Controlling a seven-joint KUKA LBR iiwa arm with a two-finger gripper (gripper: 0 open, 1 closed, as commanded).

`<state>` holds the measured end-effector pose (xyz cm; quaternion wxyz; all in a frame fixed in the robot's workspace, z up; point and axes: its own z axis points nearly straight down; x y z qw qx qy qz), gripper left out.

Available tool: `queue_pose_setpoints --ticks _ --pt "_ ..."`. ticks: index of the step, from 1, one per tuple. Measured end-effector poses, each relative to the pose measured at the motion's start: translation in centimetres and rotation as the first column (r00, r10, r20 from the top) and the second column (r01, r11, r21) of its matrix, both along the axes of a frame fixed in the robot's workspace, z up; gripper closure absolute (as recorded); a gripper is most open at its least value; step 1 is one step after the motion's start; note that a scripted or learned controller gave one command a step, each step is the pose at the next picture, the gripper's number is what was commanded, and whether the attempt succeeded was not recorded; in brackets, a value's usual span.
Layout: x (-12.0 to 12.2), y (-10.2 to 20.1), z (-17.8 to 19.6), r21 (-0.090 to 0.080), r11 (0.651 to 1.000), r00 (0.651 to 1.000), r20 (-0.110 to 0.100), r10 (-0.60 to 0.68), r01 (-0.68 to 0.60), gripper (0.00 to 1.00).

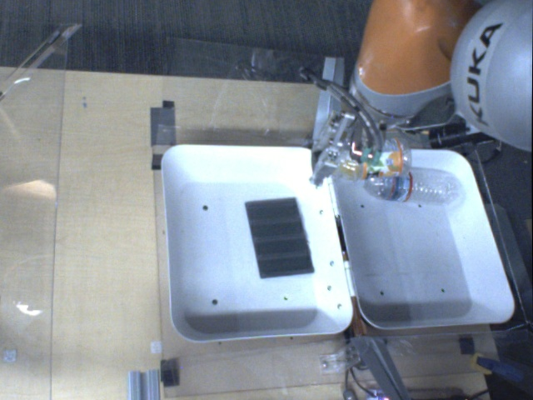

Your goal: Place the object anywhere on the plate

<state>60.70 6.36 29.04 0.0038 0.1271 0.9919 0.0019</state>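
Overhead, the table [92, 248] carries two shallow white bins side by side, with the grey arm [425, 40] and its orange band entering from the right of the view. Left bin [179, 307]: holds the plate [279, 237], a dark ribbed rectangle lying flat near the centre, set slightly aslant. Right bin [466, 298]: its near floor is bare white. Gripper [354, 161]: poised over the rear of the seam between the bins; whether it is spread or closed cannot be told from this angle, since the wrist hardware hides the tips. Object [408, 182]: a clear plastic bottle with a coloured label band, lying near the rear wall of the right bin, just beside the gripper and apparently touching it at the neck end; a secure grasp cannot be confirmed. Judged stage: pick-up or early lift, with transfer not yet done. For a good execution, the bottle should be visibly clamped before travel, raised high enough to clear both bin walls at the seam, carried leftward until over the dark plate, lowered close to it, and released gently, since a round bottle rolls easily.
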Motion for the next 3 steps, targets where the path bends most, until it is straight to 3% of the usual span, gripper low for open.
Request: queue_pose_setpoints --ticks 1,2,3 --pt "-4.4 5.9 3.0 0.0 0.987 0.987 0.0 0.16 -0.16 1.0" --pt "-4.2 6.0 4.2 0.002 0.987 0.987 0.008 0.158 -0.158 1.0" --pt "-2.2 15.7 -1.4 0.0 0.956 0.956 -0.001 0.293 -0.293 1.0"
